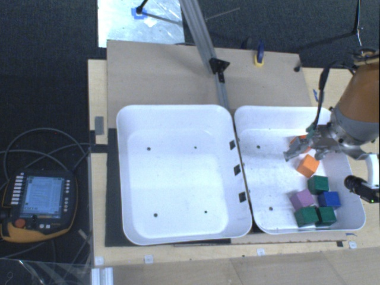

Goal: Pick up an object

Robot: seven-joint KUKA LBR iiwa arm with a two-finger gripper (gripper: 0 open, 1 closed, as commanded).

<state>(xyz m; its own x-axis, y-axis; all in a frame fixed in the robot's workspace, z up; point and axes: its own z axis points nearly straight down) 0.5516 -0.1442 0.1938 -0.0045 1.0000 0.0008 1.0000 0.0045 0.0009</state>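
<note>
**Gripper low in the right bin**

Dark carpet surrounds my bench, where two white bins sit side by side. My gripper (pixel 303 149) hangs in the right bin (pixel 261 159), just above an orange block (pixel 307 166); whether it is gripping, I cannot tell. Nearby cluster purple (pixel 303 198), blue (pixel 329 199) and green blocks (pixel 318 184). A pendant (pixel 40 205) lies left.

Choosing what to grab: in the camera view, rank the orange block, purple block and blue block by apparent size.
1. Orange block, slightly the largest.
2. Purple block and blue block look too alike to separate; the blue one is partly hidden by neighbouring green blocks.
</note>
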